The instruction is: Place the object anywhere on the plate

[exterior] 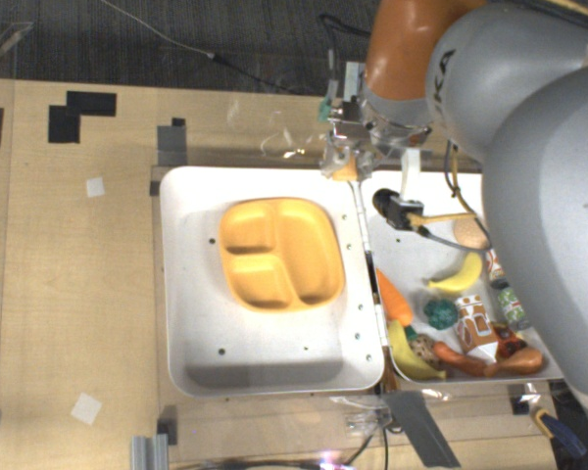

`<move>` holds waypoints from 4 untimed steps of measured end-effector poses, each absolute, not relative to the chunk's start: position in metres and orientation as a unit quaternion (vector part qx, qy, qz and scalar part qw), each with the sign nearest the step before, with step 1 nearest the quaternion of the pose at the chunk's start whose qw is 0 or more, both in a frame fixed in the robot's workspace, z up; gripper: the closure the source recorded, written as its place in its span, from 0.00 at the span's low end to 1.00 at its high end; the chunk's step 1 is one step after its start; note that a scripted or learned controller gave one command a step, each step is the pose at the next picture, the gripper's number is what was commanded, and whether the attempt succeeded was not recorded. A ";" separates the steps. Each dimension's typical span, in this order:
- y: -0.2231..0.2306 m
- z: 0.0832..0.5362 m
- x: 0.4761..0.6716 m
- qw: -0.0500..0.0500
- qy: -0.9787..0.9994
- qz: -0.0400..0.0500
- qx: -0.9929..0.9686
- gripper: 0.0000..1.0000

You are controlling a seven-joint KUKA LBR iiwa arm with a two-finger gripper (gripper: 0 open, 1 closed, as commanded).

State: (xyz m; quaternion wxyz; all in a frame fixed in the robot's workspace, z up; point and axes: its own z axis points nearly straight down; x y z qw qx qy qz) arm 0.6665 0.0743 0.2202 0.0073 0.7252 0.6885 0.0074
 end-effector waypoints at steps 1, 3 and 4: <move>0.116 0.175 0.595 -0.001 0.692 0.000 0.722 1.00; 0.125 0.122 0.585 -0.001 0.658 -0.001 0.753 1.00; 0.104 0.187 0.593 0.002 0.717 0.003 0.697 1.00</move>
